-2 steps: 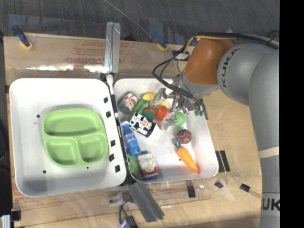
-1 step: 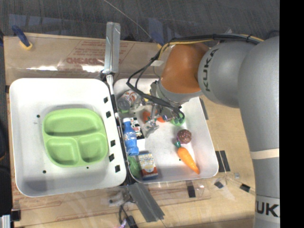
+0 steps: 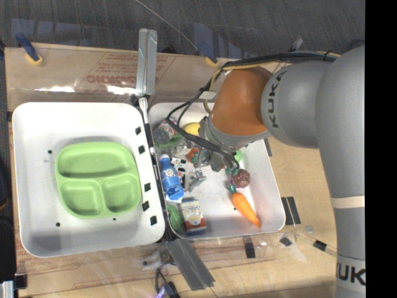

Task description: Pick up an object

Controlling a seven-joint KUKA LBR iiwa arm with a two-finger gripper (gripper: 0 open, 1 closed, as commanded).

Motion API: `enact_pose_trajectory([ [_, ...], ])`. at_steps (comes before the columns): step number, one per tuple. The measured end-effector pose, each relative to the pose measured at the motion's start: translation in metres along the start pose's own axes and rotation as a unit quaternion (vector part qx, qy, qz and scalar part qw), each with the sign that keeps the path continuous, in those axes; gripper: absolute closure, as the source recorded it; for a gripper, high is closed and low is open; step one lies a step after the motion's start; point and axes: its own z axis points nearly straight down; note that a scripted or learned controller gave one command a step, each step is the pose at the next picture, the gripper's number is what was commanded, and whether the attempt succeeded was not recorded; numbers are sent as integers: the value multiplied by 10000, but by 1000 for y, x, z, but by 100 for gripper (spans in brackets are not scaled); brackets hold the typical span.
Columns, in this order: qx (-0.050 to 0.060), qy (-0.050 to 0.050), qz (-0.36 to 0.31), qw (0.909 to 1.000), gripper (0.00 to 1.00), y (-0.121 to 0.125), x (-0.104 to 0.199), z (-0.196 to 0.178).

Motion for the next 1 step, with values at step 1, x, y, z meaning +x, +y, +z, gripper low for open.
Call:
enact_pose_trajectory([
  [1,36,-38,-32,10000,100,-2,-3,-13],
])
